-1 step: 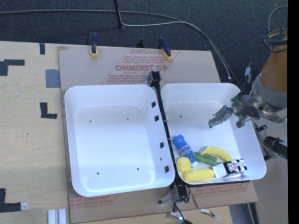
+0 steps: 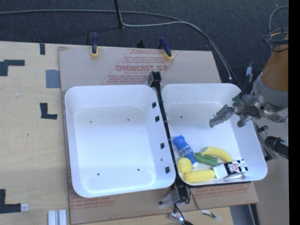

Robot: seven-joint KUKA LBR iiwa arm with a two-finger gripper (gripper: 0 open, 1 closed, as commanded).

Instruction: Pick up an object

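Observation:
My gripper (image 2: 231, 119) hangs over the right side of the right bin (image 2: 197, 95), its two grey fingers spread open with nothing between them. Below it, in the bin's near corner, lies a cluster of objects. It holds a blue bottle (image 2: 183, 147), a yellow banana (image 2: 218, 153), a green piece (image 2: 206, 159), a yellow corn cob (image 2: 199, 176), a small yellow item (image 2: 184, 164) and a white box with black marks (image 2: 233, 168). The gripper is well above and behind this cluster, touching none of it.
The left bin (image 2: 112, 142) sits beside the right one, with a black clip-studded divider (image 2: 161, 125) between them. Both rest on a cardboard sheet (image 2: 136, 67) held by blue-and-yellow clamps. A cable (image 2: 206, 36) runs across the dark floor behind.

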